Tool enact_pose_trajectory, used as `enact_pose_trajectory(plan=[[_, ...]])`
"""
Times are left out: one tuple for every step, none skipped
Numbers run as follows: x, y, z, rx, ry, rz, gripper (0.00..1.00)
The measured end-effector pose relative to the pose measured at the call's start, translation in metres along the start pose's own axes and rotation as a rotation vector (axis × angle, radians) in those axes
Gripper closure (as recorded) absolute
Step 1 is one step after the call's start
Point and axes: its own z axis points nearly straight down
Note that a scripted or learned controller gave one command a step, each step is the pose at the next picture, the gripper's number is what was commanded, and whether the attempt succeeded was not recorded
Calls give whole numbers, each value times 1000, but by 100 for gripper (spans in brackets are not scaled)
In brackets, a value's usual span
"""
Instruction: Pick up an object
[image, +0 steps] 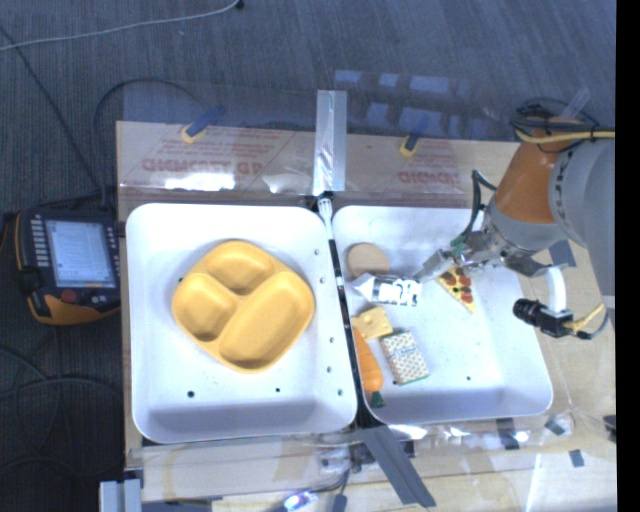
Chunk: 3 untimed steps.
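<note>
My gripper (432, 268) reaches into the right bin (500, 370) from the right, low over its upper middle. Its tip is just right of a white packet with dark print (395, 291) and beside a pizza-slice toy (461, 286). A brown round piece (367, 258) lies near the bin's upper left. Lower down at the left sit a yellow cheese wedge (373, 322), an orange carrot (369, 368) along the left wall, and a checkered cracker block (405, 357). I see nothing held.
The left bin (160, 400) holds a yellow three-part plate (243, 303). A teach pendant (65, 262) lies on the floor at far left. The arm's grey body with its orange band (530, 185) and a black cable fitting (540, 315) hang over the right bin's right side.
</note>
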Motion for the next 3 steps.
enact_pose_trajectory(plan=[[-1, 3, -11, -5, -3, -1, 100], [0, 1, -7, 2, 0, -1, 0], [8, 7, -20, 25, 15, -136, 0]])
